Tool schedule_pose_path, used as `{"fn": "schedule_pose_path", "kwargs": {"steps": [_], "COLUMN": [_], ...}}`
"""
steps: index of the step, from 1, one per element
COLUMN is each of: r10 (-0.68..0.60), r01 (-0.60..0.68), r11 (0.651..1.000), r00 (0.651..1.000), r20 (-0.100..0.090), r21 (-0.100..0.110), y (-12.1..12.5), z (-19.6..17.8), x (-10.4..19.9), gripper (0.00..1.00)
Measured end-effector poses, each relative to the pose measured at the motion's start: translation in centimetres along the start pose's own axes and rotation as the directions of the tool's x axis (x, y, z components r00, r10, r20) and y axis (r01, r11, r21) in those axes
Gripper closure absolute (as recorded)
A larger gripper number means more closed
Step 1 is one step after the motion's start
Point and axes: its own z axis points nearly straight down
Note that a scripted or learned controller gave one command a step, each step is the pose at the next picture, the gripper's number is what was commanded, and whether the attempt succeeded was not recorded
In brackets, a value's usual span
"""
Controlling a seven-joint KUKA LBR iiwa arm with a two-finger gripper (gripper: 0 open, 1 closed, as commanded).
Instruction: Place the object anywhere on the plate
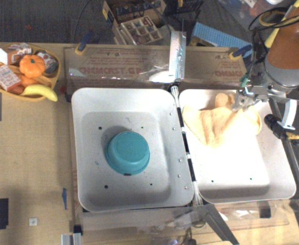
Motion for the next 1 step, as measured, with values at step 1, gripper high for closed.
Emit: {"fn": "schedule_pose_path", "kwargs": {"steps": [1], "r10": [0.000], "r01": [0.000], "r11": [1.000], "r00": [1.000], "r20": [0.000], "r21": [-0.003], "y": [0.08], "z": [-2.76], "x": [-0.07], "gripper": [1.00]}}
